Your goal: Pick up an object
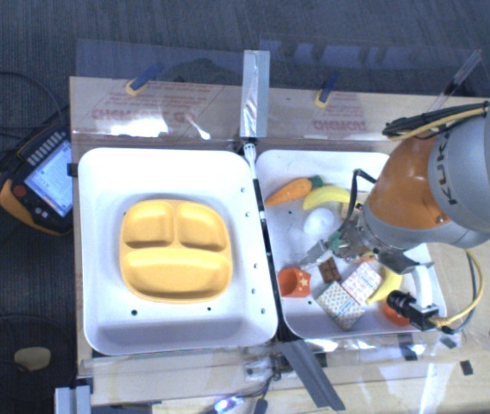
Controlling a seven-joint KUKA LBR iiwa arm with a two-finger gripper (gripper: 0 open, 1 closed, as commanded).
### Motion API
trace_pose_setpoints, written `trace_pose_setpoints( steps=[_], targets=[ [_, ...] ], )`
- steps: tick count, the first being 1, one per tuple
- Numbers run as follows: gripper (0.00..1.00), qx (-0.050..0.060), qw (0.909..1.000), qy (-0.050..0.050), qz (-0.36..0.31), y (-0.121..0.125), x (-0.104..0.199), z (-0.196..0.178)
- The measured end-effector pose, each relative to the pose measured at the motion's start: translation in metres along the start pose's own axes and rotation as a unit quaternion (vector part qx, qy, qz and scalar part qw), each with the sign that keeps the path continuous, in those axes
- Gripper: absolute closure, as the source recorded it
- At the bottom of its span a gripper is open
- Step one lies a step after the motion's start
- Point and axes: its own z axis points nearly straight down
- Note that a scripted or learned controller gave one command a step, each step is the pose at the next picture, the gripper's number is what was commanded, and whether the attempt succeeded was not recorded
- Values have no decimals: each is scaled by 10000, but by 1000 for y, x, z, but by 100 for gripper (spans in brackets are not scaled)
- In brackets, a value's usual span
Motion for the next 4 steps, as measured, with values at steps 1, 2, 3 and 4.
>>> trace_pose_setpoints(
  steps=[1,2,3,4],
  targets=[
    [0,114,9989,55,-462,14,36,-91],
    [0,54,9943,42,-1060,12,13,2],
    [100,34,9944,41,-1058,13,13,-8],
    [100,99,9873,58,-1583,68,79,-157]
  ],
)
